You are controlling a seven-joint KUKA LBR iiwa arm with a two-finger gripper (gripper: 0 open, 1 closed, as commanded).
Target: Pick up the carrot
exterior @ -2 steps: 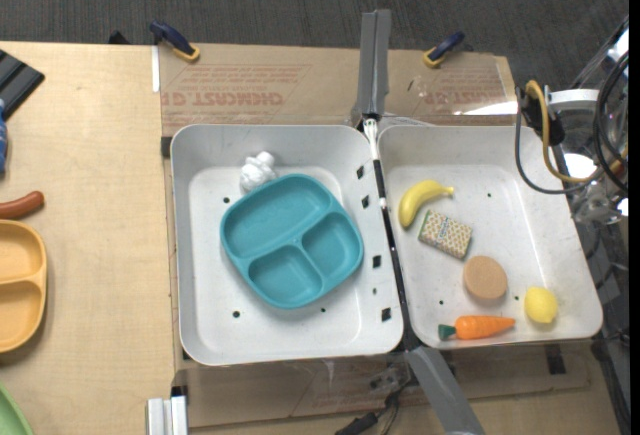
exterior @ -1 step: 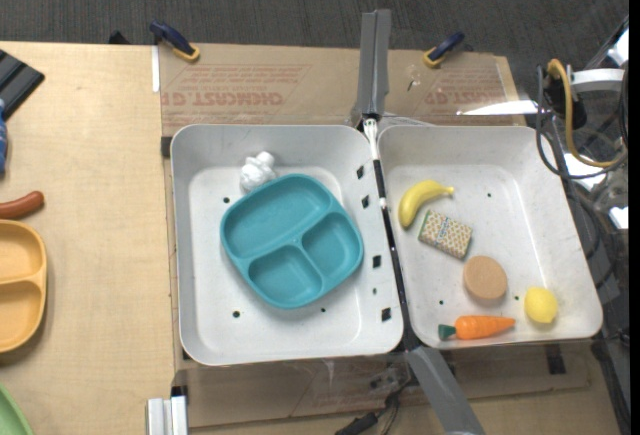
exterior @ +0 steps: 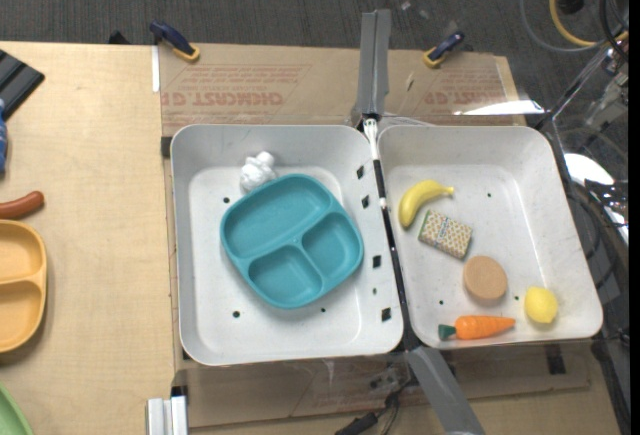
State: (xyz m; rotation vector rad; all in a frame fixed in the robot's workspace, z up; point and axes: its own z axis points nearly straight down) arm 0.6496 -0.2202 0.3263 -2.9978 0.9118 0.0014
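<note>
Pale surface (exterior: 100,103) bearing the right bin (exterior: 560,163). Lying along its front wall: carrot (exterior: 483,327), lemon (exterior: 541,305) near its tip, tan disc (exterior: 485,279) just behind. Risking wall blocking a grasp, carrot rolling away. End effector state: cannot tell.

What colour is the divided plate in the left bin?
Teal blue divided plate, seen in the camera view.

Both white bins (exterior: 190,223) look like smooth, slightly glossy plastic. The teal divided plate (exterior: 290,239) is matt plastic. The carrot (exterior: 480,327), banana (exterior: 422,200) and lemon (exterior: 541,305) have a smooth, toy-like plastic sheen. Brown cardboard (exterior: 260,93) lies under the bins, and the counter (exterior: 90,173) is pale, matt wood.
</note>
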